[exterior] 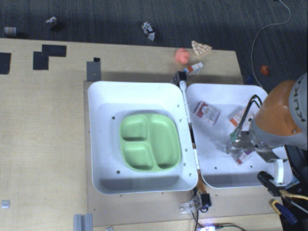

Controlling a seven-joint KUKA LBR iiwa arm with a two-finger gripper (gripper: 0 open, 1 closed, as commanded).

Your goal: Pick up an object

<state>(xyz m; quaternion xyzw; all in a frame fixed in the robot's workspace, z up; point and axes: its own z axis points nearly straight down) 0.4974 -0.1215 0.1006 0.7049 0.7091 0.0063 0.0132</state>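
My gripper [237, 149] is down in the right bin [214, 172], near its right side, right over a small red and white packet [243, 157] that peeks out beneath it. Another red and white packet [207, 113] lies flat at the bin's upper left. A third packet with orange on it [238, 116] lies at the upper right, partly behind the arm's cable. The left bin [103, 129] holds a green divided tray [149, 141] in its middle.
The grey and orange arm [284, 114] covers the right bin's right edge. On the bench beyond the bins lie a pink ball [182, 56], a pizza-slice toy [201, 47] and a small tube [193, 69]. A black divider strip [189, 124] runs between the bins.
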